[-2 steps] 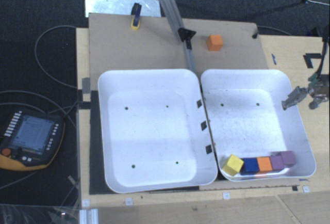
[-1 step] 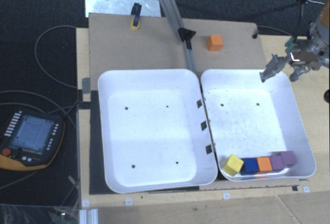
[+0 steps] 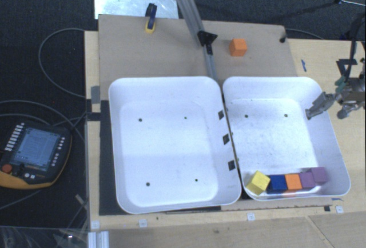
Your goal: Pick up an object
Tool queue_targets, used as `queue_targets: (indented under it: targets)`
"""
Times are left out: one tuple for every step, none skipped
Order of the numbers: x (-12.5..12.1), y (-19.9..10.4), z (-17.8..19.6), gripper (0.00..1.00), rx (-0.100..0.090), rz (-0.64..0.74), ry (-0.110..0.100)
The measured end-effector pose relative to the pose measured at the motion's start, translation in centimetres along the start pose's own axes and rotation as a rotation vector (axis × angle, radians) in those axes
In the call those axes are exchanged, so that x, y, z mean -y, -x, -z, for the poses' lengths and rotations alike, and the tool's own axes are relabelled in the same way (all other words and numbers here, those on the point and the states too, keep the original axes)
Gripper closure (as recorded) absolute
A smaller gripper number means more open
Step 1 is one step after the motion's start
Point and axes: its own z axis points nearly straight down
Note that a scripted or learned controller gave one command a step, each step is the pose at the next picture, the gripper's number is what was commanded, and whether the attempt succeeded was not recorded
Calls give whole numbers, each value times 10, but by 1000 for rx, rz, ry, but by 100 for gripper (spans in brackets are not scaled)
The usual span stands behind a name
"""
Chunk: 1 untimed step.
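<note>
Dark carpet is surrounding a pale wooden bench (image 3: pixel 189 47), and two shallow white bins are sitting side by side on it. Along the left bin's (image 3: pixel 123 144) floor only small dark dots are showing. Inside the right bin (image 3: pixel 274 127), a row of small cubes is lying along the near edge, toward the near right corner: a yellow cube (image 3: pixel 258 182) tilted on its side, then a blue cube (image 3: pixel 278 183), an orange cube (image 3: pixel 293 182) and a purple cube (image 3: pixel 316 176), each touching the next. Another orange block (image 3: pixel 238 47) is resting on the bench beyond the bins' far edge. A teach pendant (image 3: pixel 31 152) is lying on the floor at the left. At the right bin's right rim, the gripper (image 3: pixel 329 105) is hanging with its fingers spread apart and nothing between them, well apart from the cubes.
</note>
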Motion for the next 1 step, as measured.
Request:
queue_targets:
  targets:
    - [-29, -46, 77, 0, 0, 17, 14]
